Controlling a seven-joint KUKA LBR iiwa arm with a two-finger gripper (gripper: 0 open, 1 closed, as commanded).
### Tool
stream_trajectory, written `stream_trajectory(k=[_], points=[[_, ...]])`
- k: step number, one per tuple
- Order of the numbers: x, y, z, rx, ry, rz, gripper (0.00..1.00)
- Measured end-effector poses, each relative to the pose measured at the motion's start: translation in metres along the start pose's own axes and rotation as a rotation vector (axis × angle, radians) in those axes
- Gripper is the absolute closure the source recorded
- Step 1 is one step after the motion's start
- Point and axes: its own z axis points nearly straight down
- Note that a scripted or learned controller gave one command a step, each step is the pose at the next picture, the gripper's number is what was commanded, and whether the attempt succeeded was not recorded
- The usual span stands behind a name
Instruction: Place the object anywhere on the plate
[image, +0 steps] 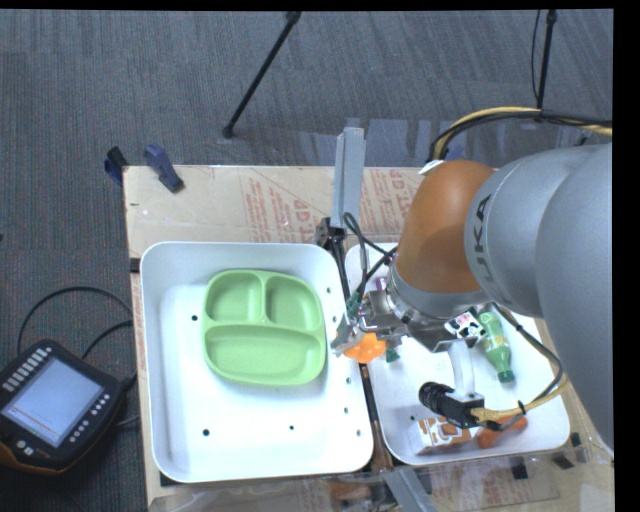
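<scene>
Looming nearest the lens, the grey arm with its orange band filled the right of the frame as it reached down toward the seam between the two white bins. Its gripper hung at centre frame, directly above the adjoining rims. A small orange object sat at its tip, over the rims rather than down on either bin floor.

Whether the gripper was clamped on that object could not be told from this angle, because the wrist hid the contact. Its position above the rims suggested it was being carried.

The green three-compartment plate lay in the left bin, left of the gripper in the frame. Its right-hand rim was just beside the orange object, across the bin wall. The plate's long axis ran roughly left to right, with two small compartments along its upper side and one large compartment along its lower side.

By that layout, a short shift toward frame left would have put the object over the right end of the plate.

In the right bin, a green bottle and a printed carton lay at lower right, clear of that path.
</scene>
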Motion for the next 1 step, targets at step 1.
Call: stream_trajectory(k=[1], points=[[0.0002,0.0001,-0.0002,0.000,0.000,-0.001,0.00]])
